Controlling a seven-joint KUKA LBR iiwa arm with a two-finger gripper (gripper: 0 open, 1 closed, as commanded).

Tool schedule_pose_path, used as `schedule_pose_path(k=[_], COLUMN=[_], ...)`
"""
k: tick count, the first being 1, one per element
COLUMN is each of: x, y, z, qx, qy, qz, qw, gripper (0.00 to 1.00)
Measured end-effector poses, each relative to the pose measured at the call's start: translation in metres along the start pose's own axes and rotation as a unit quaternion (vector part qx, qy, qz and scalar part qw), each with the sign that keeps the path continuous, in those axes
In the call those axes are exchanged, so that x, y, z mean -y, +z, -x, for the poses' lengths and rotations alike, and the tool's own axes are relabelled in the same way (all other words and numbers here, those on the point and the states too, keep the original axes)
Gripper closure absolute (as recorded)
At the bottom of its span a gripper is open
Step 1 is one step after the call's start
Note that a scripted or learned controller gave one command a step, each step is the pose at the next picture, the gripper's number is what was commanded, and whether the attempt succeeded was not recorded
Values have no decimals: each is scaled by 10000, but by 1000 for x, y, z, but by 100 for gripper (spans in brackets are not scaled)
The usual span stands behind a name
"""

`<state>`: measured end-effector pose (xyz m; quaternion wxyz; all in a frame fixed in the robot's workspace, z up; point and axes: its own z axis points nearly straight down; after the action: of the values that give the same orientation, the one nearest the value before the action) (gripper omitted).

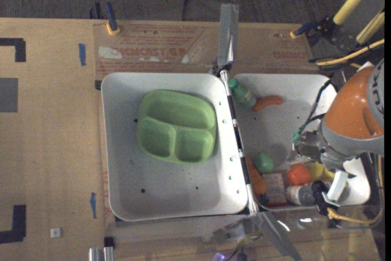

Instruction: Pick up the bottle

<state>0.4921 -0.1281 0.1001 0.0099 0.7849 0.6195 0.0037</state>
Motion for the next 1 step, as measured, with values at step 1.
schedule_pose_path(k=[1], x=[-59], y=[10], z=[-20], qx=[-23], qy=[-29], qz=[-40], qw=[10000], gripper=[100])
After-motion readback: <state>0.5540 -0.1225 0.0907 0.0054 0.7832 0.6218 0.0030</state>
